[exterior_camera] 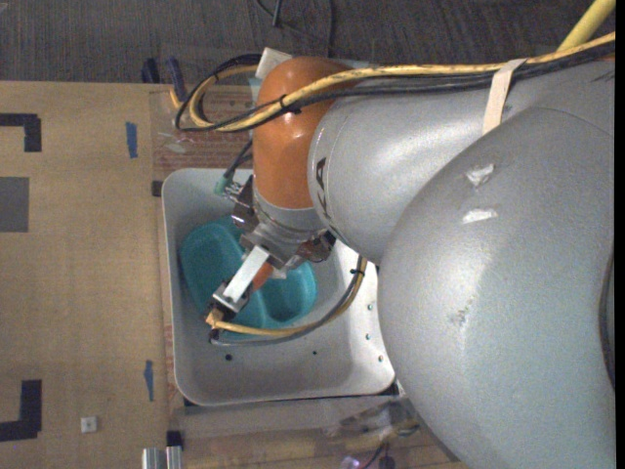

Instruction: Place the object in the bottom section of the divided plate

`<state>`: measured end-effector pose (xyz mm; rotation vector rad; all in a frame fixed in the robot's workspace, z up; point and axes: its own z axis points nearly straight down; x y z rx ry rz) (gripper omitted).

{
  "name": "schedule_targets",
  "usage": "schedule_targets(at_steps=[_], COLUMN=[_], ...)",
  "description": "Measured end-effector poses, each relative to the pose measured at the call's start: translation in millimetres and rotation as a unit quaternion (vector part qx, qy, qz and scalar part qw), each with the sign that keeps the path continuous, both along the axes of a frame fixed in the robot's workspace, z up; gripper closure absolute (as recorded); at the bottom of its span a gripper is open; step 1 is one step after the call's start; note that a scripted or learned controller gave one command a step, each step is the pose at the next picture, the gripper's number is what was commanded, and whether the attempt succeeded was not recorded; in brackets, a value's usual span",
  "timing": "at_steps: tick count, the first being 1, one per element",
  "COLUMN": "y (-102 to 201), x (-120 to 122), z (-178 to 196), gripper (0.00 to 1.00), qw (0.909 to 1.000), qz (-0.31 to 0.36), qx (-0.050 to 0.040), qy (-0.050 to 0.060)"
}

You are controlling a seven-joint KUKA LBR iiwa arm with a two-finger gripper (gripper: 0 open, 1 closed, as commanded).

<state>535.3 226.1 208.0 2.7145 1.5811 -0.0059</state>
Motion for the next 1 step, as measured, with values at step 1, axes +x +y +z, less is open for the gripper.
schedule_targets(at_steps=[1], y=[-0.1], x=[0.1], z=[0.2], gripper=[0.0], qw=[1.0], qz=[0.0], qx=[0.0], qy=[0.0])
